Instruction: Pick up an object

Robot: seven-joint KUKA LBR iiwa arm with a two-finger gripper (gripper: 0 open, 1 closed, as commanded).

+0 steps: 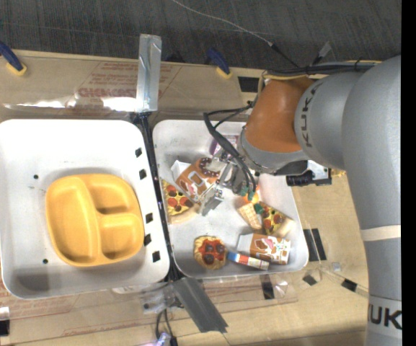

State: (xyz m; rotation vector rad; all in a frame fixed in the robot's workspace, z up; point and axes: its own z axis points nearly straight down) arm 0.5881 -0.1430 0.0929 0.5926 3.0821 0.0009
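Now, the arm [352, 121] fills the right of frame, reaching over the right bin [166, 139] at centre. In the left bin [6, 150] sits a yellow tray [92, 218]. The gripper [215, 189] hangs low among toy food, just above the pizza slice [176, 200] at the bin's left wall; whether it is spread or pinching I cannot tell. My call: centre on one piece, avoid the box [271, 248] and round pizza [210, 251] lower down, close squarely.

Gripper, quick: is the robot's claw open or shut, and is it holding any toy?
Gripper: down in the right bin among the toy food; open or shut cannot be told, and no toy visibly held.
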